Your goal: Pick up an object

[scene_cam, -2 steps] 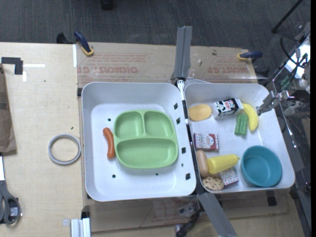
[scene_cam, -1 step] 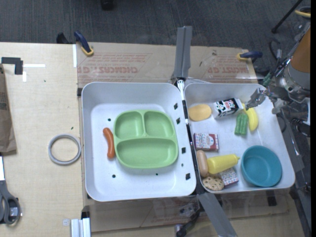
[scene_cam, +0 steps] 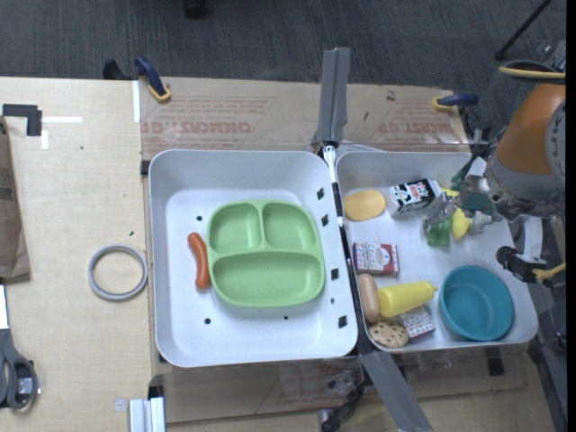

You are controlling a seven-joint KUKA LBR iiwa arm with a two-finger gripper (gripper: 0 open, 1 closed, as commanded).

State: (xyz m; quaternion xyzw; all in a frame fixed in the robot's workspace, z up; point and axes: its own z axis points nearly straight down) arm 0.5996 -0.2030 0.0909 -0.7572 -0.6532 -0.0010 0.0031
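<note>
1. Two white bins sit side by side on the bench. The left bin holds one green divided plate near its centre and one orange carrot just beside the plate's left edge. Bare floor runs along the left bin's far, near and left walls.
2. The right bin is crowded, with one each of: yellow lemon at the far left corner, black-and-white carton just beside it, red box against the left wall, hot dog, yellow mustard bottle, cookie at the near left corner, a small red-patterned packet next to it, and blue bowl at the near right corner.
3. Open floor in the right bin is a patch in the middle, between red box, bowl and the far items.
4. The gripper hangs over the far right part of the right bin, with a green item and a yellow item right at it. Whether its fingers are spread or pinching either one: cannot tell.
5. Mustard bottle: long axis runs left to right along the bin, one end touching the hot dog. Hot dog: long axis runs far to near, along the left wall.
6. Outside the bins, one grey ring lies on the bench left of the left bin.
</note>
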